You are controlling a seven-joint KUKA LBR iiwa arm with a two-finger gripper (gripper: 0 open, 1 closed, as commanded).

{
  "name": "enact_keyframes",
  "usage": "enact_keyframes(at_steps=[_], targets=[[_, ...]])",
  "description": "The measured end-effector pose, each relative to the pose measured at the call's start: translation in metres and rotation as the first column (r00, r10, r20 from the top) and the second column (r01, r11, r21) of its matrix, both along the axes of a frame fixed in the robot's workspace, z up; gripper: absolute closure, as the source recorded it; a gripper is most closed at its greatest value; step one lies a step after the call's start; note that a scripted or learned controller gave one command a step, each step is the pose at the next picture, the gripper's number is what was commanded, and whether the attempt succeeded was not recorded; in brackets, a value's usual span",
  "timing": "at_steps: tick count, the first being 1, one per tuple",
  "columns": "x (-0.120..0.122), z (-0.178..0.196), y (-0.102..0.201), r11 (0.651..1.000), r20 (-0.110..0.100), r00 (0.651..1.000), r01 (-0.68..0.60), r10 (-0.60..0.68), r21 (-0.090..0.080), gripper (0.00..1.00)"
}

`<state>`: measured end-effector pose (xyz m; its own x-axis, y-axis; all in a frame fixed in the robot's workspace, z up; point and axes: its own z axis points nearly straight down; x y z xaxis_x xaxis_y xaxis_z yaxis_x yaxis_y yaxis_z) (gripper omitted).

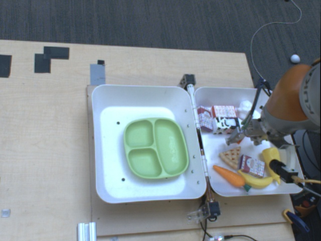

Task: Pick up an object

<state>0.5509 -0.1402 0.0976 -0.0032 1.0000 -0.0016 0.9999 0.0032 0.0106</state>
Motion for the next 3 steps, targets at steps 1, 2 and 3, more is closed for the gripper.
enact_keyframes(at_steps=[1,2,3], targets=[[-0.053,-0.011,0.022,1.000,-0.001,1.000,0.002,-0.002,0.000,0.00],[-0.051,0.000,0.022,1.000,0.006,1.000,0.001,-0.001,-0.001,1.00],[0.045,-0.012,0.048,1.000,-0.025,1.000,0.002,-0.001,0.005,1.00]])
